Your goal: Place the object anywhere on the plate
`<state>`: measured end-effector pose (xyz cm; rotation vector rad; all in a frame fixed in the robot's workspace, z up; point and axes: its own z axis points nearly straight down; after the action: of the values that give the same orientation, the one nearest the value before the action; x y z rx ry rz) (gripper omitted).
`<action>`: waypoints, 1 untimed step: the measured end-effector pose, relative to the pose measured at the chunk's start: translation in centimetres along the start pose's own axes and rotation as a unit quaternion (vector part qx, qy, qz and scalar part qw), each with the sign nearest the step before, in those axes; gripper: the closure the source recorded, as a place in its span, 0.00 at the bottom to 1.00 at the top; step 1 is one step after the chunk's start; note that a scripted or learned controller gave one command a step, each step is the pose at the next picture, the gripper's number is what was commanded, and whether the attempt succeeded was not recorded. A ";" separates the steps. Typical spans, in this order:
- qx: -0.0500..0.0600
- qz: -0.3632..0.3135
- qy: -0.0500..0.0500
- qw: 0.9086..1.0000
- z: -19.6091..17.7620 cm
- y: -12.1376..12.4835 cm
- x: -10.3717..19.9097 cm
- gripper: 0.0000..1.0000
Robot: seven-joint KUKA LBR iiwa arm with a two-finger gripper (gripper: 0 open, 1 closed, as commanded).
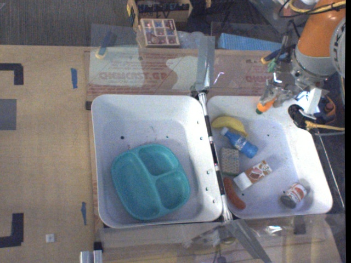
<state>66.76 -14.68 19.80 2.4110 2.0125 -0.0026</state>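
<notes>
Nearest the camera, a teal divided plate [151,181] sat in the left bin [104,114] — nothing rested on it. Beside it, the right bin [318,163] held a banana [229,124], a blue bottle [240,143], a red sausage [235,193], a small carton [252,174] and a can [294,194]. At the far right corner the gripper [267,102] hung over the bin's rim with something orange at its tip — whether its fingers were clenched or released, I cannot tell.
</notes>
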 end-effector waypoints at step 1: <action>0.001 -0.124 0.001 0.992 1.3 -2.5 6.1 1.00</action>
<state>65.38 -8.23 18.51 2.1442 2.2987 -0.0015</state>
